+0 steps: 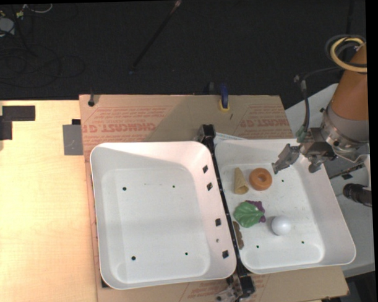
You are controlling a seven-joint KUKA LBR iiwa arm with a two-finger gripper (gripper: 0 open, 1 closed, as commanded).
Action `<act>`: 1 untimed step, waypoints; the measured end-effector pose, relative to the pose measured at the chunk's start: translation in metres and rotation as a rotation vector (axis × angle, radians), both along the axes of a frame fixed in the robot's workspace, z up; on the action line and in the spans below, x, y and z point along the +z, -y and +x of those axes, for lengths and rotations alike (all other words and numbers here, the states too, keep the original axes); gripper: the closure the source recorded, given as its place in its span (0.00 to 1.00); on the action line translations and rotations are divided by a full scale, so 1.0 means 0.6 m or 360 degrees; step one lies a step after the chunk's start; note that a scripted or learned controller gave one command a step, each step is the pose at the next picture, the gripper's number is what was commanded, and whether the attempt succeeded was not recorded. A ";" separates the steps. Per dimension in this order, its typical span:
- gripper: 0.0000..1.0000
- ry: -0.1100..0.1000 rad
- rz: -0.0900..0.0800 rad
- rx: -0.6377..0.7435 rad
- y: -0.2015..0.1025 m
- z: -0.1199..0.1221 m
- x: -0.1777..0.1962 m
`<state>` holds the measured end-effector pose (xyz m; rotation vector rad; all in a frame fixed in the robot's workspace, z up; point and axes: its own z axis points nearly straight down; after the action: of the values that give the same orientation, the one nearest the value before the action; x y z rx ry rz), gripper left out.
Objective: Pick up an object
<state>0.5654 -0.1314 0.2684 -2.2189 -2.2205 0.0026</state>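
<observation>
Four small things cluster mid-bin, the orange ring (260,179) nearest the arm, cone (240,181) just left of it, green leaf (248,213) and white ball (281,225) below it, while the gripper (299,159) hangs spread and empty to its upper right, seemingly lining up a grab.

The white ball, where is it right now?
The white ball lies in the right bin, toward its near edge, just right of the green leafy piece.
</observation>
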 end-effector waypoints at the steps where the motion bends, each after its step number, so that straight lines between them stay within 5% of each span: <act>1: 1.00 -0.0002 0.0001 0.0000 0.001 0.000 0.016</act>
<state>0.5655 -0.1319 0.2779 -2.2178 -2.2199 0.0035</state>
